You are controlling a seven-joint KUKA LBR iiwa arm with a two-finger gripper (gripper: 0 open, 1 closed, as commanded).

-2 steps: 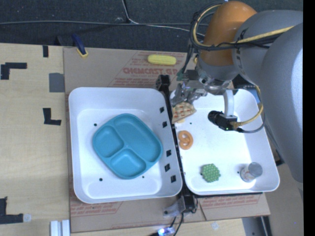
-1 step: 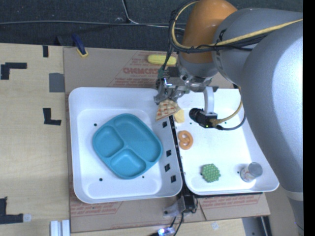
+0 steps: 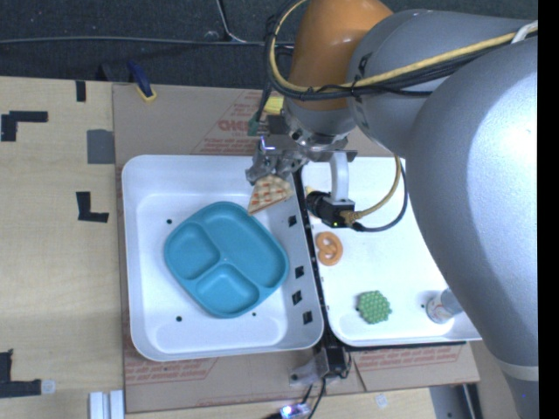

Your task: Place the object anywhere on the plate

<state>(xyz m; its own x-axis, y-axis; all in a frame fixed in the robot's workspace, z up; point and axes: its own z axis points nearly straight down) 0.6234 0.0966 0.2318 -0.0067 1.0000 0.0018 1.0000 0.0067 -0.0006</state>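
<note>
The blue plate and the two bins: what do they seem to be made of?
The blue plate looks like moulded plastic with a smooth, matt finish: one even colour, rounded rims, three pressed compartments. The left bin and the right bin look like thin white plastic, slightly glossy, with rounded corners; coated metal cannot be excluded.

Wooden bench [image 3: 52, 260], cardboard sheet [image 3: 175, 120] on it — two white bins [image 3: 140, 234] atop
</note>
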